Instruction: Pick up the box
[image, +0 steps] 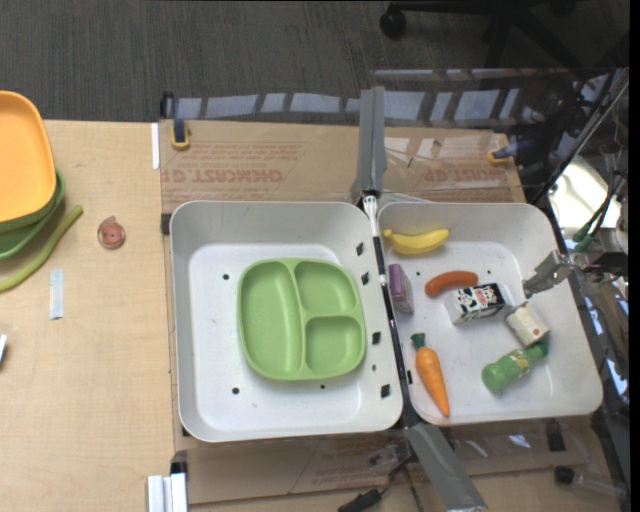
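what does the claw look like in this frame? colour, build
The claw shows as slim grey metal fingers at the right bin's right edge. Behind it is dark hardware with thin cables. Finer markings are too small to tell.

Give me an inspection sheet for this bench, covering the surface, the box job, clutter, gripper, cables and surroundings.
Surface: two white bins side by side, left bin and right bin, on brown cardboard.
Job's things: black-and-white box lies in the right bin, not grasped.
Clutter: banana, sausage, purple packet, carrot, green bottle in the right bin; green divided plate in the left bin.
Gripper: gripper at the right bin's right edge, beside the box; nothing seen between it.
Cables: nothing seen.
Surroundings: wooden table at left with stacked orange and green dishes.
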